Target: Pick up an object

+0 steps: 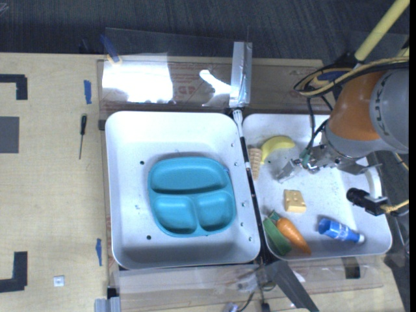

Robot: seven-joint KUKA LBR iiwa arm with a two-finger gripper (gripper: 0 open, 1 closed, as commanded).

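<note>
- Camera view: two white bins sit side by side on the table (45,194); the left bin (123,135) holds a blue divided tray (190,195).
- The right bin (383,236) holds a yellow banana (276,145), a corn cob (255,162) along its left wall, a yellow cheese block (294,201), a carrot (290,232) lying against a green piece (276,239), and a blue tube (338,230).
- The grey arm (380,119) with its orange band enters from the right; the tool (292,166) is low over the right bin's upper part.
- The tool lies just below and right of the banana, near the corn cob, above the cheese block and well apart from the carrot and tube.
- The tool's opening cannot be told; nothing is seen between its tips.
</note>
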